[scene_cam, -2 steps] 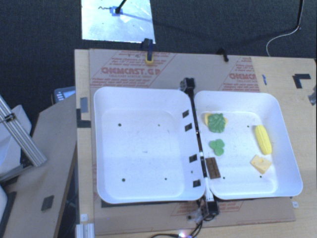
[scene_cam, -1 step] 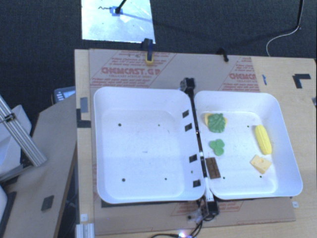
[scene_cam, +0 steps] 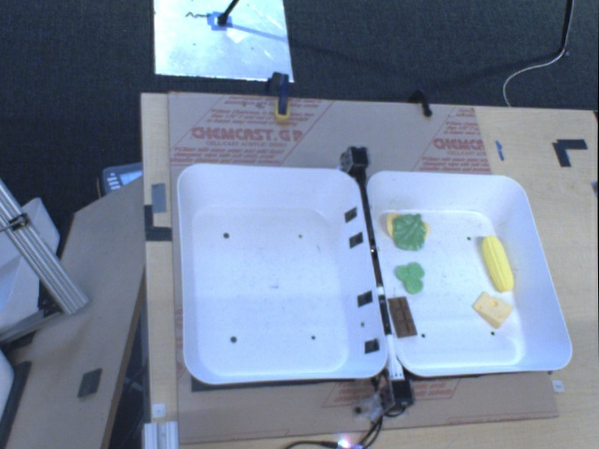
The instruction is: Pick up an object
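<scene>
Two white bins sit side by side: the left bin and the right bin. The right bin holds five toy foods: one corn cob, two green leafy pieces, one cheese wedge, and one brown chocolate bar.

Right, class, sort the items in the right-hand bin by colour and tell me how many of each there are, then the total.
Green: 2, the larger green piece and the smaller green piece
Yellow: 2, the corn cob and the cheese wedge
Brown: 1, the chocolate bar
Total: 5
</scene>
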You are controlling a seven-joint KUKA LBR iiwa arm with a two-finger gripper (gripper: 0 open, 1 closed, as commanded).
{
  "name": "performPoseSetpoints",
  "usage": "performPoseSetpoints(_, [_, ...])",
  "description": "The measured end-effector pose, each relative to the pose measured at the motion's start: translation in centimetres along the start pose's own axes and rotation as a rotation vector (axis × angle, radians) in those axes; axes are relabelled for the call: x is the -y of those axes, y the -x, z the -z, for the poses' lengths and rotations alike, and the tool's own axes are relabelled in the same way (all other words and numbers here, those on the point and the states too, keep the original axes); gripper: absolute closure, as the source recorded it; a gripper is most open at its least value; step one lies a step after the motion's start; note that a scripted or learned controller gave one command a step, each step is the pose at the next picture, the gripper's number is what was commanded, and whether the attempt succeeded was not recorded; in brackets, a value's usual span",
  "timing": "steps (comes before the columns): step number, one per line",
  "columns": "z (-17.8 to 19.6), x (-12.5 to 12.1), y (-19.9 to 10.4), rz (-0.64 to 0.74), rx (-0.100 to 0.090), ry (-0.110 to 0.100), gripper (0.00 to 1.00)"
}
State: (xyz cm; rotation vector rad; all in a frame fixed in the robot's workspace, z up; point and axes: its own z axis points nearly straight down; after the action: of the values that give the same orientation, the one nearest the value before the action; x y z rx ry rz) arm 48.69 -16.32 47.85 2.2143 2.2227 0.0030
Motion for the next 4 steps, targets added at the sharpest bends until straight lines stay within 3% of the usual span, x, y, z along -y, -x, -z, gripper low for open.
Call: performPoseSetpoints(4, [5.7,0.0,3.1,-0.002,0.001,0.001,1.00])
